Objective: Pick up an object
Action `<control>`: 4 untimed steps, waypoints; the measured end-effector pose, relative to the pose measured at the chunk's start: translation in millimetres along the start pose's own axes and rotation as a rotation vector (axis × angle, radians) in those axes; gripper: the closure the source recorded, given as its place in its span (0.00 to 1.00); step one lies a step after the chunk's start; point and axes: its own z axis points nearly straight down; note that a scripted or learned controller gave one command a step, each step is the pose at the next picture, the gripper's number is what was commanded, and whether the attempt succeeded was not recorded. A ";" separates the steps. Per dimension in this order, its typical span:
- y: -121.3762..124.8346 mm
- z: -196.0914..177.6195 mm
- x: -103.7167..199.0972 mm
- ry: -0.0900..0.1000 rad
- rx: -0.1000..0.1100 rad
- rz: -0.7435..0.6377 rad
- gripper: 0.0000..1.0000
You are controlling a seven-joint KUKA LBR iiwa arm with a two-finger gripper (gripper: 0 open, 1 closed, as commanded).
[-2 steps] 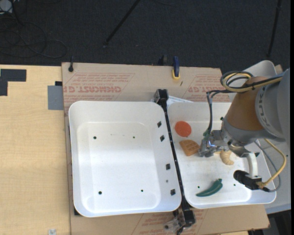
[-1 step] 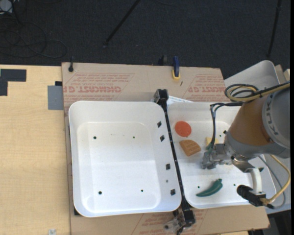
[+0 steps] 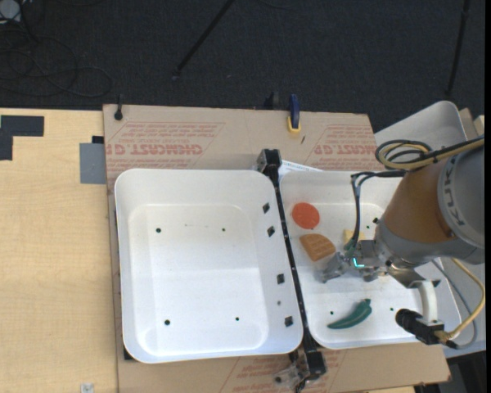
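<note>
The right bin (image 3: 344,338) holds a round orange-red piece (image 3: 305,214), a tan bread-like block (image 3: 317,246) and a dark green pepper-shaped piece (image 3: 351,315). My gripper (image 3: 331,270) hangs low over the right bin, just below and to the right of the tan block and above the green piece. The grey arm with its orange band (image 3: 417,215) reaches in from the right and covers the bin's right part. A small yellowish piece (image 3: 349,236) peeks out beside the wrist.
The left bin (image 3: 196,260) sits beside the right one, split from it by a black divider with clips (image 3: 280,252). Both rest on a cardboard sheet (image 3: 196,142). A blue and yellow clamp (image 3: 294,115) stands at the back edge. Cables loop around the arm.
</note>
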 end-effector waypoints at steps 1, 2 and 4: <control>79.1 -0.3 18.0 0.000 -0.005 -0.006 0.00; 75.2 -9.6 16.5 0.000 0.003 -0.005 1.00; 54.4 3.1 -6.7 0.001 0.003 0.001 1.00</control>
